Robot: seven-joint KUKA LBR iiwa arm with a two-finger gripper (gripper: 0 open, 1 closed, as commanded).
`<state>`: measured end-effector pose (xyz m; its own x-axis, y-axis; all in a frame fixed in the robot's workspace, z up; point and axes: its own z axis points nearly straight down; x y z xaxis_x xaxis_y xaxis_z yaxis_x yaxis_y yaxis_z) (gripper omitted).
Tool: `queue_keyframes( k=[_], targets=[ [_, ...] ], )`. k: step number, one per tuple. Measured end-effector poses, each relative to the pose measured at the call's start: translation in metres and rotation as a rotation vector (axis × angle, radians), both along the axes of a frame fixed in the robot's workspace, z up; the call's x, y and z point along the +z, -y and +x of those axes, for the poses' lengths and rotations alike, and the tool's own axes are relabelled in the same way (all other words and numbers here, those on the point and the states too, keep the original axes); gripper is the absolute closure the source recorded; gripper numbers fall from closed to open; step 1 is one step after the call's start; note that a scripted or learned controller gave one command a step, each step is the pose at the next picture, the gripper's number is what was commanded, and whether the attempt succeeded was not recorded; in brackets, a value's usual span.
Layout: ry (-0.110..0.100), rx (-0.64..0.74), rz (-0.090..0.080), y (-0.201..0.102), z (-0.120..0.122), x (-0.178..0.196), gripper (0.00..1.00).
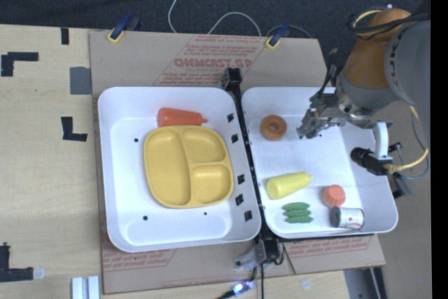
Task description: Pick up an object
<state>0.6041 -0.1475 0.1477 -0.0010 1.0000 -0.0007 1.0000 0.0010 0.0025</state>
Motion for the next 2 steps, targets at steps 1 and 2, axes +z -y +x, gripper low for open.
queue_keyframes(
  k=[1,2],
  targets=[
    [-0.002,0.001,0.001,-0.005,0.003,0.042,1.0],
    [0.0,0.001,0.0,-0.007,0.014,0.093,1.0]
  ],
)
